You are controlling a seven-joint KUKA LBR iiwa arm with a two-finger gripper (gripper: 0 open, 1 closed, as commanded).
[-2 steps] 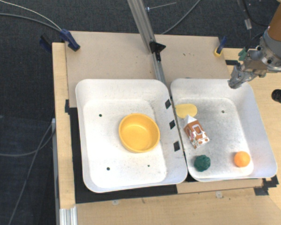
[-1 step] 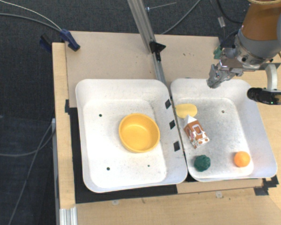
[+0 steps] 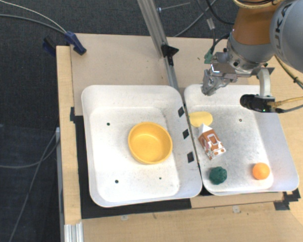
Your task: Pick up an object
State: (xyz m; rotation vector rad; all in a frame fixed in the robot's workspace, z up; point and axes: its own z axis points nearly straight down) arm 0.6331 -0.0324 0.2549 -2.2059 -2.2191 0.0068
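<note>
Camera view: gripper (image 3: 210, 87) over right white bin (image 3: 278, 130) far-left corner, jaw state unclear. Pale yellow oval piece (image 3: 200, 118) near left edge, not grasped. Pick not started, by the look.

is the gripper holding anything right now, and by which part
Nothing is held. The gripper hangs above the far edge of the right bin, apart from the pale yellow piece below it.
</note>
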